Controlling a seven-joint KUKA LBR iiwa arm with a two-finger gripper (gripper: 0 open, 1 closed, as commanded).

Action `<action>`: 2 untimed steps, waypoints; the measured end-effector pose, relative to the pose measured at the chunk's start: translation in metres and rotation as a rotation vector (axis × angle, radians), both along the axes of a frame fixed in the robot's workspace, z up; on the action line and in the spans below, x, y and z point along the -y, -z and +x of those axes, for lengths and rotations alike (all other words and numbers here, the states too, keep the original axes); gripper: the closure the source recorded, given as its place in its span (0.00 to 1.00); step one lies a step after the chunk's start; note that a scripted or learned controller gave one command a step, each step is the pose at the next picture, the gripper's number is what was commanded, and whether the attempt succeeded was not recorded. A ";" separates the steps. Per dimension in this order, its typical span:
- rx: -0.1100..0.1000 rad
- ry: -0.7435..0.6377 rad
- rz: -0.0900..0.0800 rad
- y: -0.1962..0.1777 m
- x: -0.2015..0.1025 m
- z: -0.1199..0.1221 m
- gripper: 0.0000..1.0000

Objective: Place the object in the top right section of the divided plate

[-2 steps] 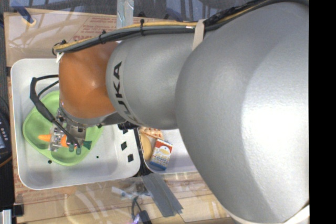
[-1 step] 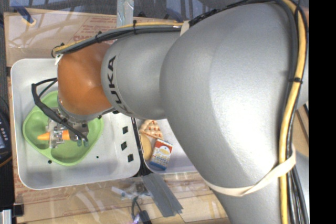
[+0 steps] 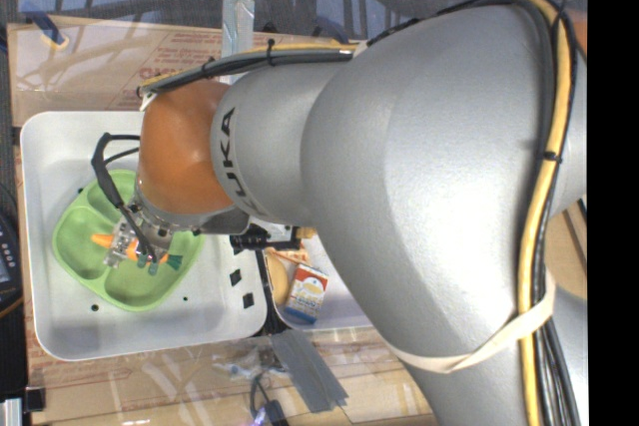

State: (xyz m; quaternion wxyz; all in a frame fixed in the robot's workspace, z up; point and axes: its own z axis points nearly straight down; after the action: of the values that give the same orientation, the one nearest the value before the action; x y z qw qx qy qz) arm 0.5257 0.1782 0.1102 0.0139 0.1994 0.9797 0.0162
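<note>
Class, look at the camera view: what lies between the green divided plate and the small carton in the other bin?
In the camera view, between the green divided plate and the small carton lie bare white bin floor and the ridge where both bins meet.

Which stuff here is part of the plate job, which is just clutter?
Job:
- green divided plate in the left bin
- small orange object on the plate
- claw over the plate

Clutter:
- small printed carton in the right bin
- grey tape strip on the bench's front edge

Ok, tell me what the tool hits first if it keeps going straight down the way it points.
Most likely the green divided plate: the tool points down over its middle, by a small orange piece. Depth is unclear from this slanted view, so it may meet that piece first.
</note>
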 end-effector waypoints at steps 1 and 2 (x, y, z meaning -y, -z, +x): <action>-0.014 -0.270 -0.025 0.012 -0.043 0.012 1.00; -0.030 -0.141 -0.028 -0.057 -0.039 0.036 1.00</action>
State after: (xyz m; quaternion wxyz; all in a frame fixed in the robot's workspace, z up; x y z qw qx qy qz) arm 0.5615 0.2175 0.1670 0.0009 0.1298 0.9915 0.0002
